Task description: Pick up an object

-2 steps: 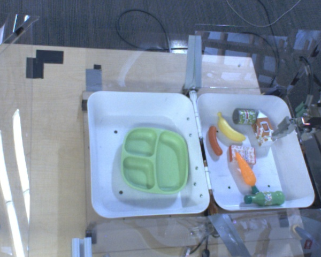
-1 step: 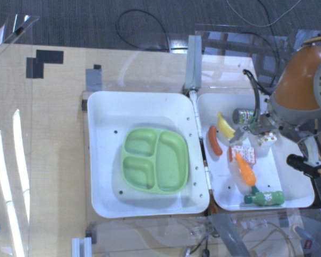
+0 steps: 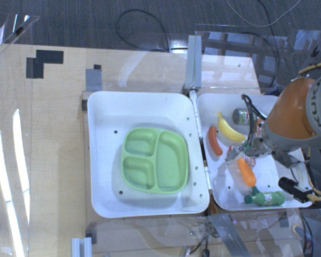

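A pale wooden surface [image 3: 53,159] carries two shallow white bins side by side, with dark carpet and loose cables behind. The left bin [image 3: 104,197] holds a green divided plate [image 3: 155,160]; the right bin [image 3: 224,199] holds the toys: a banana [image 3: 228,130], a red sausage [image 3: 214,140], a carrot [image 3: 246,172], a green bottle [image 3: 265,198] and a small silver can [image 3: 241,115]. The arm [image 3: 291,114] reaches in from the right, and its pincer [image 3: 245,153] hangs just above the carrot's upper end, close to the banana; how wide it stands, and whether it has anything in it, I cannot tell. The likely trouble is crowding: carrot, banana and sausage lie near one another, so a descent slightly off line could land on a rounded side and roll the carrot away, or nudge the banana aside and close on nothing.
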{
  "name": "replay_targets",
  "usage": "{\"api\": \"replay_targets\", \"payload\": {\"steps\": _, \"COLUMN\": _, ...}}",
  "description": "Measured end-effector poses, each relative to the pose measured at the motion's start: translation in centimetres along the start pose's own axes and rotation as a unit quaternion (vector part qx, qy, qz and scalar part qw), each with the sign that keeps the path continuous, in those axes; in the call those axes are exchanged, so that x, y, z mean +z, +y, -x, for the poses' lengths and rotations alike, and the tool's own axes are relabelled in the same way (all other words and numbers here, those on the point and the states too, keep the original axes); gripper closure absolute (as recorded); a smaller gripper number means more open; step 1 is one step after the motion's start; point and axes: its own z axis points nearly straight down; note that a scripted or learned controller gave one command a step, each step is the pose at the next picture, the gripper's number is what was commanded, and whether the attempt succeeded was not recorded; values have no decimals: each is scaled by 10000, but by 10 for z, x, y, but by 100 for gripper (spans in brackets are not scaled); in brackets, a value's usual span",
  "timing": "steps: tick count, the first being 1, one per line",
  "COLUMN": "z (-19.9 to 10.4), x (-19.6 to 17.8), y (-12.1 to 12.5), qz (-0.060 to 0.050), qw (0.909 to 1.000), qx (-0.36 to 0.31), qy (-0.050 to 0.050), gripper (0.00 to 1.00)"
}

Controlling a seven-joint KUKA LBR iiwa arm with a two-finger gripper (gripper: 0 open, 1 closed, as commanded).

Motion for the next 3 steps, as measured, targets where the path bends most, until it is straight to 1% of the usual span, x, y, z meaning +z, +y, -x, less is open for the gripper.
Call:
{"api": "replay_targets", "payload": {"steps": 1, "z": 0, "x": -12, "y": 6, "qz": 46, "qw": 10000, "qx": -17, "qy": -4, "gripper": 100}}
{"api": "replay_targets", "payload": {"steps": 2, "z": -14, "x": -113, "y": 38, "qz": -101, "qw": 9998, "qx": 143, "qy": 46, "gripper": 100}}
{"api": "replay_targets", "payload": {"steps": 3, "z": -13, "x": -113, "y": 38, "qz": -103, "qw": 9998, "qx": 141, "qy": 46, "gripper": 0}}
